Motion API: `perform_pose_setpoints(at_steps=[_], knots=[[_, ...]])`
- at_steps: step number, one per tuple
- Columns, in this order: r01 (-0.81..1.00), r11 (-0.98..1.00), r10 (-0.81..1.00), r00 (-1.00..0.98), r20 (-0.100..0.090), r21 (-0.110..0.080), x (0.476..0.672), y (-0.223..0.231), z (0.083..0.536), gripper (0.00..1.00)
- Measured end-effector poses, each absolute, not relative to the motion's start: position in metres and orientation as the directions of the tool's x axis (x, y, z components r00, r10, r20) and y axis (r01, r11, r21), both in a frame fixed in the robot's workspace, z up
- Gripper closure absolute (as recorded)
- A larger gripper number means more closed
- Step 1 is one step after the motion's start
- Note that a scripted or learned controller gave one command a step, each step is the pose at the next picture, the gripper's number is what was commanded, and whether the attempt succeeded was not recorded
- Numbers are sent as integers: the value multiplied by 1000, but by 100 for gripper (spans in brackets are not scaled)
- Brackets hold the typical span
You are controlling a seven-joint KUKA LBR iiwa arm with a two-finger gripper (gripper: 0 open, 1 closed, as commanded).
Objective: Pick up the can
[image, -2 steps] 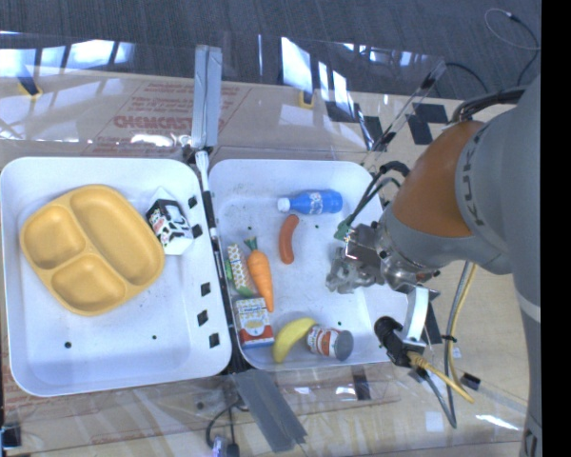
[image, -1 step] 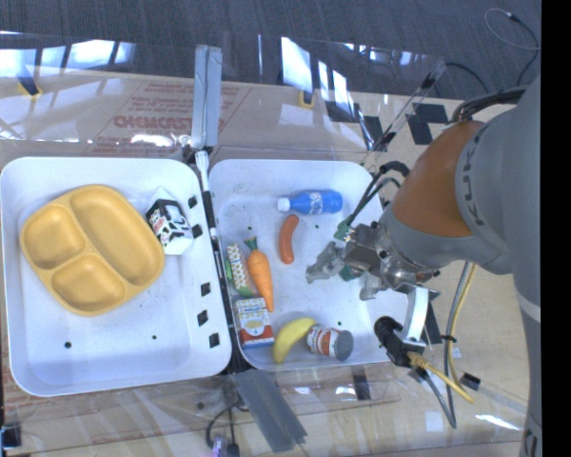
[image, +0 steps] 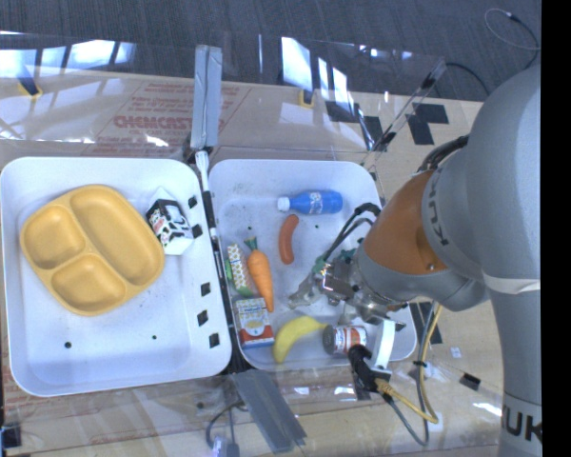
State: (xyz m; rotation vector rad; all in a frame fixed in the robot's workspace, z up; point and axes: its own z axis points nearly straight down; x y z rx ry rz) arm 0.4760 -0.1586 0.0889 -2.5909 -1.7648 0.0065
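Can (image: 346, 339) is lying on its side at the right bin's (image: 230, 181) near edge, long axis running left-right, just right of the banana (image: 295, 335). Gripper (image: 335, 284) is hovering just above and behind it; its state cannot be told.

Bright, even light falls on both white bins (image: 105, 369), which wash toward overexposure. Bluish window reflections glare off the clear plastic panels (image: 305, 65) along the far edge. Shadows under the yellow divided plate (image: 90, 248) stay soft. The picture is slightly grainy, details soft.
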Motion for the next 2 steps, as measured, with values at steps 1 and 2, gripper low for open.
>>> perform_pose_setpoints(at_steps=[1, 2], knots=[[932, -362, 932, 362, 0, -15, 475, -158, 96, 100], [932, -361, 932, 361, 0, -15, 475, -158, 96, 0]])
